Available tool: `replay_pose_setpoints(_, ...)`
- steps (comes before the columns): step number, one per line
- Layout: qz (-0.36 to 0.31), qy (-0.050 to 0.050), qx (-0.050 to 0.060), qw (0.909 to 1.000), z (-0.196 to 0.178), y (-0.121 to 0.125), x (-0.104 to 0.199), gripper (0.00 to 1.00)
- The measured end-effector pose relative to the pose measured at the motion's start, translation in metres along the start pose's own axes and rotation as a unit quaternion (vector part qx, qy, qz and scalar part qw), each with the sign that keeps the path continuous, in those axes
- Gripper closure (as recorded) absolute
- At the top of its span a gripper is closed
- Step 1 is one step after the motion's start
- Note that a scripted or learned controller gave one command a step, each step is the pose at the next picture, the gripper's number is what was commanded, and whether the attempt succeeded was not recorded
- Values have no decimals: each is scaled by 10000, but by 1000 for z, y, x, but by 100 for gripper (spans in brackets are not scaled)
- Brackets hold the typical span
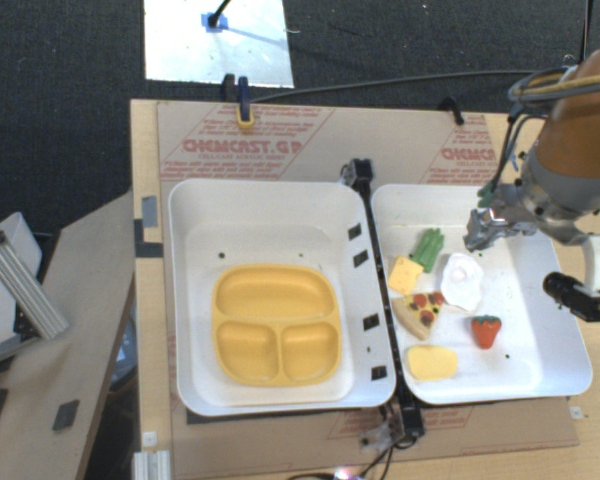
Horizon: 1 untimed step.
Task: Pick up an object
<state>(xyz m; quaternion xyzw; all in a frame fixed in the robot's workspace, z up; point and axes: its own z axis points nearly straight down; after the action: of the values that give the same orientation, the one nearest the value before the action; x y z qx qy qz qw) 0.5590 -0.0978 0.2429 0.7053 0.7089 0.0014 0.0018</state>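
The right bin [540,368] holds several toy foods: a green vegetable [427,247], a yellow cheese square [405,275], a white piece [462,281], a pizza slice [419,313], a red strawberry [487,330] and a pale yellow oval [432,363]. My gripper [483,229] hangs over the bin's far part, just above and right of the white piece, with the orange band and grey wrist behind it. Nothing shows between its fingers.
In the left bin [195,208] lies a yellow divided tray [276,323]. Black clips line the wall between the bins. A black bracket [578,298] juts over the right bin's right edge. Cardboard [280,138] lies beneath both bins.
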Motion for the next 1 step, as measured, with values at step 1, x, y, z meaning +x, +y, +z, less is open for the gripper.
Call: replay_pose_setpoints(1,-15,7,13,10000,5,7,43,100)
